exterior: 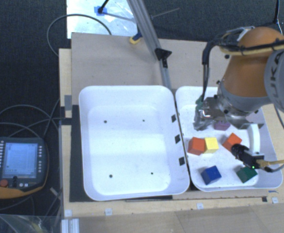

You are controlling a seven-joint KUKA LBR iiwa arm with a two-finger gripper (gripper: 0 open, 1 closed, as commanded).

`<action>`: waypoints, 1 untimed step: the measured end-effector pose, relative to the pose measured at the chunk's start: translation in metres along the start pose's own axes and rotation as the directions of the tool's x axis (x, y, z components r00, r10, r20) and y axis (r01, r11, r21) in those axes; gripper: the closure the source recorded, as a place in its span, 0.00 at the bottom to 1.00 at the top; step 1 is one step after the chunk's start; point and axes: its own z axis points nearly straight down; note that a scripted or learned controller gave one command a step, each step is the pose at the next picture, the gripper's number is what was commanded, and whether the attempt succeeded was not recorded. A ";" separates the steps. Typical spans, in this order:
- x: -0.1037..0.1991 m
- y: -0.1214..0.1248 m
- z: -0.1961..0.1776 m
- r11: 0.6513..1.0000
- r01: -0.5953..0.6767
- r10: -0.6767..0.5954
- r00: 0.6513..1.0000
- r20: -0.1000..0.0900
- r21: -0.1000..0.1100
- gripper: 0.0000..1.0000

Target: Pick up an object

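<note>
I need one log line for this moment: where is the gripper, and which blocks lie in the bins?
gripper: over right bin | blocks: orange, yellow, blue, green | grasp: none seen

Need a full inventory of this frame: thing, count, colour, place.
bins: 2, white, side by side on the bench
orange blocks: 2, right bin, either side of the yellow one
yellow block: 1, right bin, middle
blue block: 1, right bin, near edge
green block: 1, right bin, near right corner
purple block: 1, right bin, partly under the wrist
teach pendant: 1, grey and orange, floor at left
gripper: 1, metallic, over the right bin
</note>
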 end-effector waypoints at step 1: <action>0.044 0.009 0.003 1.000 -0.001 0.001 1.000 0.001 -0.002 1.00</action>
